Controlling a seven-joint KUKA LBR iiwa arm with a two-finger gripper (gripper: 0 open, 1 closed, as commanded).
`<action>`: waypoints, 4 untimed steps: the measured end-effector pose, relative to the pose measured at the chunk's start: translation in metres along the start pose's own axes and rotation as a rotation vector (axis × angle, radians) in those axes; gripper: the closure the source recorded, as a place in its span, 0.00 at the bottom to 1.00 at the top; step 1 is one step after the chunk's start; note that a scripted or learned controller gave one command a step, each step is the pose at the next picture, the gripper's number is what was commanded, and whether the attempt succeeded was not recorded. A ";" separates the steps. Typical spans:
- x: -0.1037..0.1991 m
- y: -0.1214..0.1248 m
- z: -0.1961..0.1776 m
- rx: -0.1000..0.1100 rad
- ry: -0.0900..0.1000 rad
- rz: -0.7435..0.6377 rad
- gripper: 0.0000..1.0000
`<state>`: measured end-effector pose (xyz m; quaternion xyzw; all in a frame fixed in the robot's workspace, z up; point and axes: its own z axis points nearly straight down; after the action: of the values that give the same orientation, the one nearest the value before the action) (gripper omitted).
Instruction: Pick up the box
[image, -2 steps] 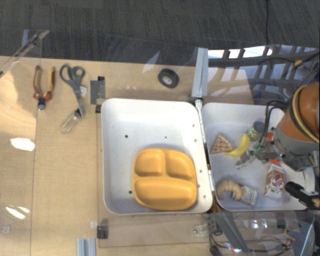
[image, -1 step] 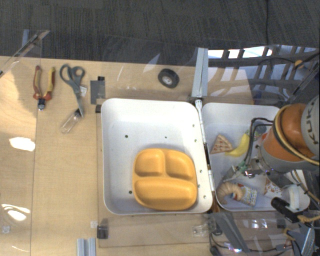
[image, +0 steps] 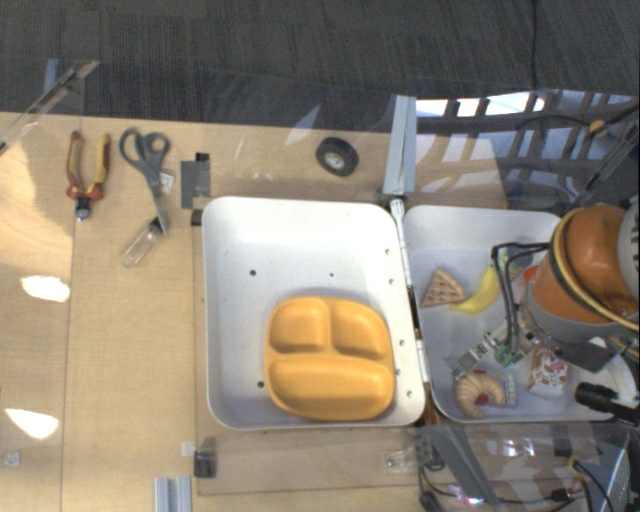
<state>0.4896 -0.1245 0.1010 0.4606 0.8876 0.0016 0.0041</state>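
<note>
The box (image: 548, 374) is a small white carton with red print. It lies in the right bin (image: 440, 230) near the front, partly hidden under my arm (image: 590, 262). My gripper (image: 497, 350) hangs low over the bin, just left of the box and above a toy croissant (image: 478, 390). I see nothing held in it.
A toy pizza slice (image: 442, 289) and a yellow banana (image: 482, 292) lie in the right bin behind the gripper. The left bin (image: 250, 240) holds a yellow compartment tray (image: 330, 356). Pliers (image: 85, 168), scissors (image: 148, 160) and a tape roll (image: 337, 155) lie on the bench at the back.
</note>
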 end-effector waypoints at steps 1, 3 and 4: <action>0.011 0.033 0.010 -0.006 -0.007 0.286 0.00; -0.023 -0.013 0.011 -0.006 -0.004 0.281 0.00; -0.028 -0.019 -0.033 0.001 0.000 0.204 0.00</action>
<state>0.4894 -0.1583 0.1337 0.5484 0.8362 0.0015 0.0035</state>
